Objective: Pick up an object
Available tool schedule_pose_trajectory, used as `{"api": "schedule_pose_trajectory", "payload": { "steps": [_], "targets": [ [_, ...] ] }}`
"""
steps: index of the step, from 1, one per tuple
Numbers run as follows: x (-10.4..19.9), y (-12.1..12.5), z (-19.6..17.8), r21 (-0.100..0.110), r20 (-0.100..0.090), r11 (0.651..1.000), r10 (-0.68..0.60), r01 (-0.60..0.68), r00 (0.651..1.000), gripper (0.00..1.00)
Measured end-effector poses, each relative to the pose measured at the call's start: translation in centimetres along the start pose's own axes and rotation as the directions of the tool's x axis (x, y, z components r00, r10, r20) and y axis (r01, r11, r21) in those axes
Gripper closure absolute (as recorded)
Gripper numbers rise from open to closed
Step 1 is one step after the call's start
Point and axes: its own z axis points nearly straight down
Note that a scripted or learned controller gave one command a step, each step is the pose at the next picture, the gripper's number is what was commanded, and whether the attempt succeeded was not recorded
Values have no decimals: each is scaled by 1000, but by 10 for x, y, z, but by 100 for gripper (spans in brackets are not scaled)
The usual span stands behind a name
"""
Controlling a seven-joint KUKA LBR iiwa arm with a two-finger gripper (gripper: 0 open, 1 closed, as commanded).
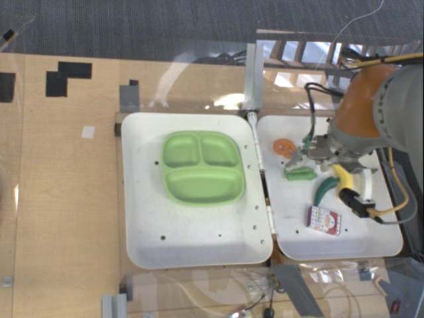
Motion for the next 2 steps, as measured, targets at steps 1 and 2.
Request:
{"api": "schedule_pose_trajectory", "payload": {
  "steps": [1,2],
  "targets": [
    [-24,-35,-3,-12,1,991,-131,131,991,0],
    [-10,0,-37,21,-9,981,-192,192,981,0]
  ]
}}
